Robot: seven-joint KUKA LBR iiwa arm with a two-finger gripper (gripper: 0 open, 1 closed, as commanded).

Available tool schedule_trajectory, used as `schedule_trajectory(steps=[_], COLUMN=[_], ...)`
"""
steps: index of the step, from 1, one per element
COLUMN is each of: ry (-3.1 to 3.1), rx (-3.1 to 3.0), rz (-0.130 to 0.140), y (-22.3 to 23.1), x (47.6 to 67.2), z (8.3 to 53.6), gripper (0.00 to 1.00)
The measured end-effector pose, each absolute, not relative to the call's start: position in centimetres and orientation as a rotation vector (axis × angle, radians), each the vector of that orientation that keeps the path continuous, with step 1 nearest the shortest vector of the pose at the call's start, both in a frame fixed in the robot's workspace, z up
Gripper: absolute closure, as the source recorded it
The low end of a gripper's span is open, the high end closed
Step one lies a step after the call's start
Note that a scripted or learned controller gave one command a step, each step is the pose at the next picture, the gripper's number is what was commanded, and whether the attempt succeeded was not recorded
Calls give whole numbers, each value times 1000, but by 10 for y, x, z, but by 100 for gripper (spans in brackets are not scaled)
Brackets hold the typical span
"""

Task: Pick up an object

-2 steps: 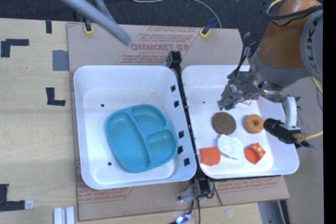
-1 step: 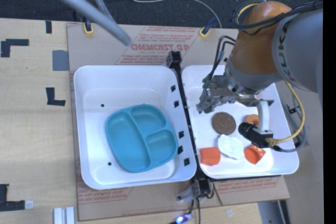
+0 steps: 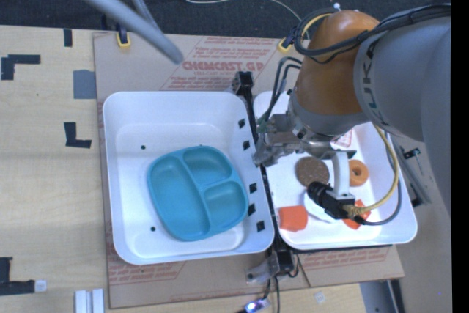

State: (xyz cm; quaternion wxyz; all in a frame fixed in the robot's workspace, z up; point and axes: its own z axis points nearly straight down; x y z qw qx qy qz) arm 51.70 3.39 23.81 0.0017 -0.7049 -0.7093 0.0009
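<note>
The arm (image 3: pixel 366 77) hangs over the right bin (image 3: pixel 399 234), its gripper (image 3: pixel 275 146) by the left rim; jaw state unclear. A blue tray (image 3: pixel 196 190) lies in the left bin (image 3: pixel 121 113).

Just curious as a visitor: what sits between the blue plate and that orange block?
In the camera view, the bins' adjoining white walls with black clips lie between the blue plate and the orange block.

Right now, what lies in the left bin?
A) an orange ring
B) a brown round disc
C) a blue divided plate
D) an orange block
C: the blue divided plate lies in the left bin; the orange block, brown disc and orange ring are in the right bin.
</note>
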Motion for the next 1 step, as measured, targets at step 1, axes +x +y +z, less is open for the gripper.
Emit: schedule_trajectory(steps=[1], ry=[-2225], rx=[-2214], rz=[5], y=[87], x=[511], z=[220], gripper=[100])
